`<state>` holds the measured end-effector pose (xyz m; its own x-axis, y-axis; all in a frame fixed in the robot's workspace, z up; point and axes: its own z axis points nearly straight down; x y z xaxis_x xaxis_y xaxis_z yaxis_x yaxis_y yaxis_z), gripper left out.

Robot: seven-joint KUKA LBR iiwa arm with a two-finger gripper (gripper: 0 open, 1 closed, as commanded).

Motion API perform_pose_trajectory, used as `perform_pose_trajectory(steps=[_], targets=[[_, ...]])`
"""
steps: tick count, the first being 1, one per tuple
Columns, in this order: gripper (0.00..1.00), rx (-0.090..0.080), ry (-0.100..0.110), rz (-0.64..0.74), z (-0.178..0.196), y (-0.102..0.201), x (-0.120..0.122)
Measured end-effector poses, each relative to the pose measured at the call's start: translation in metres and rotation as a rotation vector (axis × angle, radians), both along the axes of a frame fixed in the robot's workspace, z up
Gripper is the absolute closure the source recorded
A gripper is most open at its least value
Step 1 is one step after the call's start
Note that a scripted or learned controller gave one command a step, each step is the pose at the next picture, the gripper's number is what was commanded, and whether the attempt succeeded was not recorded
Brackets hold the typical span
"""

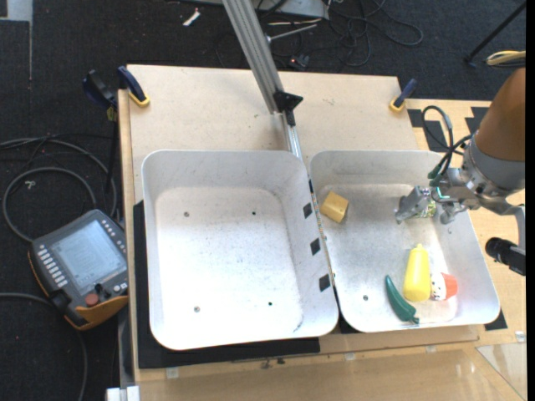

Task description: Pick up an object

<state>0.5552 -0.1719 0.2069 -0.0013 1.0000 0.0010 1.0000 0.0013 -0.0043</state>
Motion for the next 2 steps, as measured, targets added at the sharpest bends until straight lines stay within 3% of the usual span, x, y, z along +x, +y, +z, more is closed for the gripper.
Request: perform_pose_trajectory(steps=[1, 2], targets=[[0.00, -0.001, -0.003, -0.001, 0.002, 0.000, 0.000], [0.00, 0.001, 0.002, -0.001, -0.060, 0.007, -0.004]])
